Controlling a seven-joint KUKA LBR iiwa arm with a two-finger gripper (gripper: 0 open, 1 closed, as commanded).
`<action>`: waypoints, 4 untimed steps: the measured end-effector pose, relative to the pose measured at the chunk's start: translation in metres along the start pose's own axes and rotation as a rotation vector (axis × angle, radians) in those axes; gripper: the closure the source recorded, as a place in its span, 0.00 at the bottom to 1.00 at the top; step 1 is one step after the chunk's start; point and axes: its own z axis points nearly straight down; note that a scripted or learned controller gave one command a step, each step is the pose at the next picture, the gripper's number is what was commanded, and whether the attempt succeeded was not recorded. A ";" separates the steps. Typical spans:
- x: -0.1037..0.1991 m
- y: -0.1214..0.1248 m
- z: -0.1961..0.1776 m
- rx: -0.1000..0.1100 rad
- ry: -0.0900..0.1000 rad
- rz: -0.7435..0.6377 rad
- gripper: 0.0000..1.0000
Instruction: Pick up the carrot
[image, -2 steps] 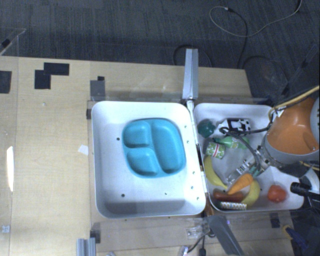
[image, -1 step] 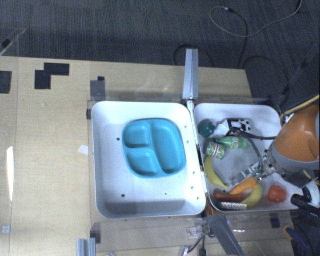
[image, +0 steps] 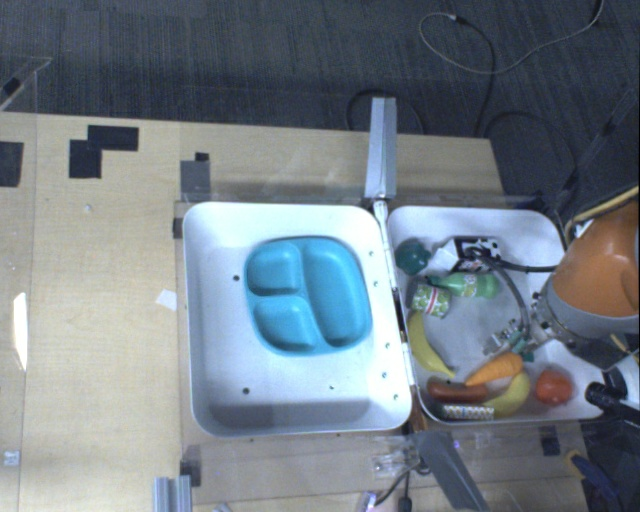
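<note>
The gripper hovers right at the carrot's top end; whether it's open, I can't tell. It should straddle the carrot squarely, clear of the banana.

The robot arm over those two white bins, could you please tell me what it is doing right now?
The grey arm with the orange band reaches into the right white bin, its gripper low beside the orange carrot. The carrot lies among a yellow banana, a red sausage, a red tomato and a green bottle. The left white bin holds a blue divided plate.
</note>
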 end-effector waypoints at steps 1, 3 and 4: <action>0.000 0.000 0.000 0.000 0.000 0.000 0.00; 0.000 0.001 -0.001 -0.001 -0.002 -0.429 1.00; 0.114 0.049 -0.084 0.011 0.009 -0.389 1.00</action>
